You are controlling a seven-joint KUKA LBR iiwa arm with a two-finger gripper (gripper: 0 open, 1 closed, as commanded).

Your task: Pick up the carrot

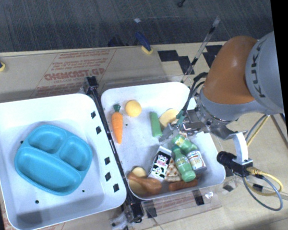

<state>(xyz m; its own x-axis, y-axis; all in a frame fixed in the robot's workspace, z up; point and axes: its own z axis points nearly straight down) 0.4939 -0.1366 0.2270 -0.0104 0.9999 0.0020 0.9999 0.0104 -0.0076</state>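
The orange carrot (117, 126) with a green top lies lengthwise along the left wall of the right bin (137, 144), its tip pointing toward the front. My gripper (176, 129) hangs over the middle right of that bin, above a yellow item (168, 116) and the green bottles (183, 160). It is well to the right of the carrot and not touching it. The wrist and the grey-orange arm (234, 79) hide part of the bin's right side.
A yellow lemon (132, 108) and a green cucumber (156, 124) lie near the carrot. A milk carton (163, 167), bread pieces (144, 183) and a small can (196, 160) crowd the front. The left bin (7, 156) holds a blue divided tray (53, 159).
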